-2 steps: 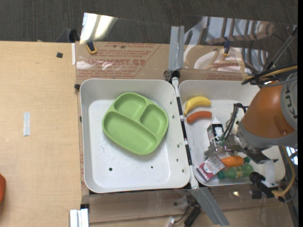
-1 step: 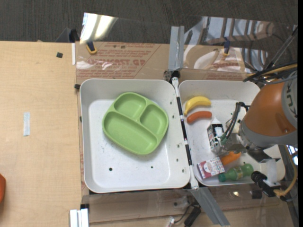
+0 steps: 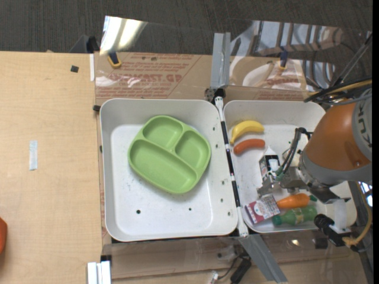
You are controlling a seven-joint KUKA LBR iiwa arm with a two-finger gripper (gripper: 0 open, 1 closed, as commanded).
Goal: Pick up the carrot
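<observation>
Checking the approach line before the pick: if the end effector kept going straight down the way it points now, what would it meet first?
Most likely the carrot, lying just below the end effector in the right bin; depth is unclear from above.

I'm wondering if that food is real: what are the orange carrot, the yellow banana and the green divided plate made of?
All look like moulded plastic. The orange carrot and yellow banana are smooth, evenly coloured and slightly glossy, likely toys. The green divided plate is matte, one flat colour, with rounded moulded ridges.

Two white bins (image 3: pixel 112 176), one green plate (image 3: pixel 170 154), one banana (image 3: pixel 246 128), one sausage (image 3: pixel 249 145), one carrot (image 3: pixel 296 202), one green bottle (image 3: pixel 294 218).
</observation>
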